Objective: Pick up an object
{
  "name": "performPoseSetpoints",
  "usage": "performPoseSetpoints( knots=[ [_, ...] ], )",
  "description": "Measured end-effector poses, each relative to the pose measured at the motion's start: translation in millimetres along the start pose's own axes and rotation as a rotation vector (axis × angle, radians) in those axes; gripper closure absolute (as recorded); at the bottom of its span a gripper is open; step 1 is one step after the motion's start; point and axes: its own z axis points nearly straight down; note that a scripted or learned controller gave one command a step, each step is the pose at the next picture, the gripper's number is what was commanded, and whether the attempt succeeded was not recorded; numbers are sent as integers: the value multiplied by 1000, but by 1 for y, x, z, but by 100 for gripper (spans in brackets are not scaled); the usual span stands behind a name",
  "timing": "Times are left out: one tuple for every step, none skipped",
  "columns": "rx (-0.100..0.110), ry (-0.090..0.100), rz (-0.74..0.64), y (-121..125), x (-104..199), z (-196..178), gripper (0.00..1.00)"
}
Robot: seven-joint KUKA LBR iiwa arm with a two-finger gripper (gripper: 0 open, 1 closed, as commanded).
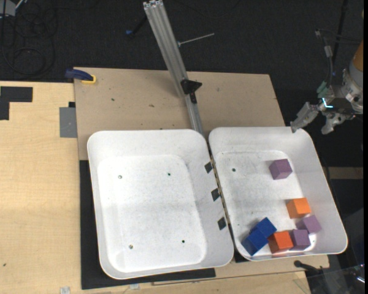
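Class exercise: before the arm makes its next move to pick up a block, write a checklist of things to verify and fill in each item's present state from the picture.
1. Blocks available in the right bin: ok, six.
2. Gripper carrying nothing: ok, nothing between its fingers.
3. Gripper open: ok, fingers spread.
4. Gripper over a block: not ok, it sits beyond the bin's far right corner.
5. Isolated target: ok, the lone purple block stands apart.
6. Near-corner cluster graspable: cannot tell, blocks crowd together.

Claw (314,119) sits at far right, just off the right bin's (257,141) far corner, fingers spread w/ nothing between. Right bin: purple cube (280,168) mid, orange cube (299,207) below, blue block (258,236) + others near edge. Left bin (110,146) on bench (30,182).
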Motion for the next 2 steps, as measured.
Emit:
performPoseSetpoints(
  knots=[
    [-4, -2, -3, 1, 1, -3, 0],
    [-1, -1, 0, -4, 1, 42, 0]
  ],
)
